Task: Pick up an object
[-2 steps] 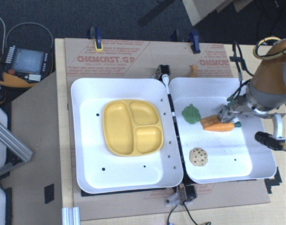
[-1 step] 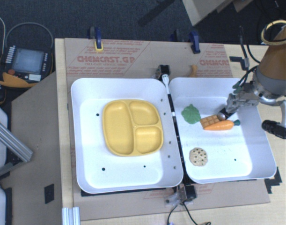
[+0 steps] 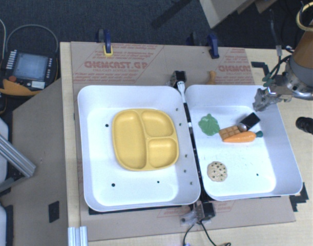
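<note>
The right bin (image 3: 279,163) holds a green leafy toy (image 3: 209,124), a brown waffle-like piece (image 3: 229,132), an orange carrot (image 3: 239,137), a small black block (image 3: 248,121) and a round speckled cookie (image 3: 216,171). The carrot, waffle piece and black block lie touching one another near the bin's middle. My gripper (image 3: 262,100) hangs over the bin's far right corner, up and to the right of the black block, with nothing seen in it. The grey arm (image 3: 299,81) reaches in from the right edge.
A yellow divided plate (image 3: 145,138) lies in the left bin (image 3: 95,178). Two blue clamps (image 3: 106,39) hold the cardboard at the bench's far edge. A pendant with a screen (image 3: 28,68) sits on the floor at the left.
</note>
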Tool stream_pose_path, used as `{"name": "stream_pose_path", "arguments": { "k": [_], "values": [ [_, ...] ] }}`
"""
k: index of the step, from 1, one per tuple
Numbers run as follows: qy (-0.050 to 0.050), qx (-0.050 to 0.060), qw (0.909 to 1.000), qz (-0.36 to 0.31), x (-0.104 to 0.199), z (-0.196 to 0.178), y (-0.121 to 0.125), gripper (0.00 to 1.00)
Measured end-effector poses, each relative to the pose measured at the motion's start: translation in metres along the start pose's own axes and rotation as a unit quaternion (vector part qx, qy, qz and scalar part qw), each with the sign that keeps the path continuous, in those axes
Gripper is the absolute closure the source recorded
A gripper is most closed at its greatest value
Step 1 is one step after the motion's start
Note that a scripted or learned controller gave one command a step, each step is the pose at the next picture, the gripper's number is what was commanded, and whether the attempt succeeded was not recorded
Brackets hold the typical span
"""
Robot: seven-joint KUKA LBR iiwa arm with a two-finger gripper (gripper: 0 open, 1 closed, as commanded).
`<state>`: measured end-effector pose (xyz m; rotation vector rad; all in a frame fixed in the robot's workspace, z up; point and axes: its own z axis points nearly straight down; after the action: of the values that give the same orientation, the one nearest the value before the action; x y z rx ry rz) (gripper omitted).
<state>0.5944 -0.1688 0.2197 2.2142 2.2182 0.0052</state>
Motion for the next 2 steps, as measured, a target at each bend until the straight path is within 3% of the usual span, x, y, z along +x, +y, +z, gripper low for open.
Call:
{"name": "stream_pose_path", "arguments": {
  "k": [1,2],
  "values": [
    [0.000,0.001,1.0000,0.000,0.000,-0.030,0.001,1.00],
    [0.003,0.005,1.0000,-0.002,0.054,-0.036,-0.015,1.00]
  ]
}}
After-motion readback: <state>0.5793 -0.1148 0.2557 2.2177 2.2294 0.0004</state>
